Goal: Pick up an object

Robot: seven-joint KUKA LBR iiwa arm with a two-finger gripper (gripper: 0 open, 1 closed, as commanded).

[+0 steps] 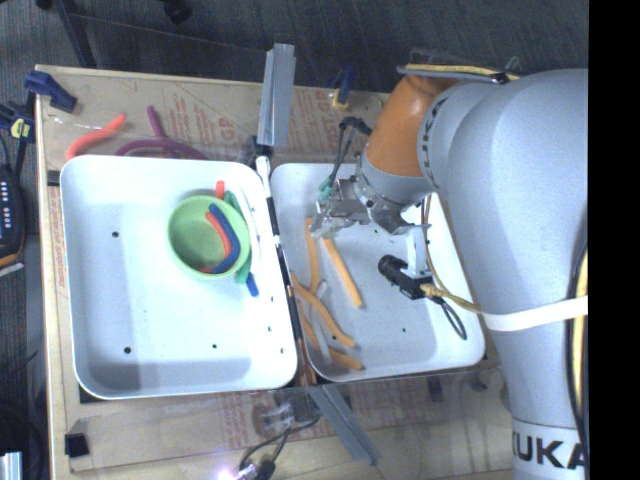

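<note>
My gripper [322,220] hangs low over the far left part of the right bin [440,343], just above the upper ends of several orange sticks. One orange stick [343,276] lies slanted directly below the gripper, and another orange stick [312,256] lies beside the bin's left wall. More orange sticks [328,326] are piled at the bin's near left corner. Nothing is visibly held in the gripper.
The left bin [130,318] holds a green bowl [190,238] with a red curved piece [222,230] and a blue curved piece [237,240] in it. A small blue piece [251,286] lies by the bowl. The grey arm [500,188] covers the right bin's right side.
</note>
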